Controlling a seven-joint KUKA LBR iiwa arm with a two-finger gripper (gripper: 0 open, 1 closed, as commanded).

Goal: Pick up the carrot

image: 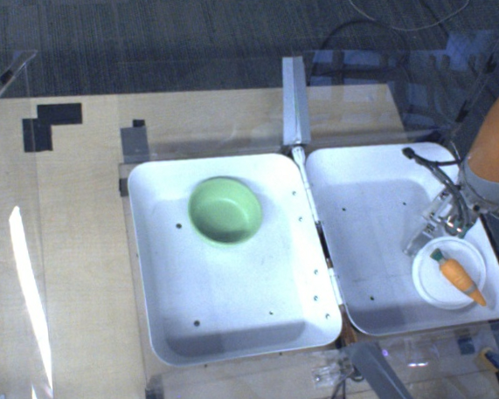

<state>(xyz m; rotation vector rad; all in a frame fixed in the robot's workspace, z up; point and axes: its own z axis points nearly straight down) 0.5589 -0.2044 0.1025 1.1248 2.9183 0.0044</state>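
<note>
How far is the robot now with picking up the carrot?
Nothing is finished yet. The carrot lies on the small white plate in the right bin, not lifted. In hand: the gripper hangs beside the plate's upper left rim, apart from the carrot. Left to do: move over the carrot, grasp and raise it.

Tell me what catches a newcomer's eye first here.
The orange carrot lies on a small white plate in the right bin's near right corner. A green bowl sits in the left bin. The arm's tool hangs just above the plate's upper left edge.
</note>
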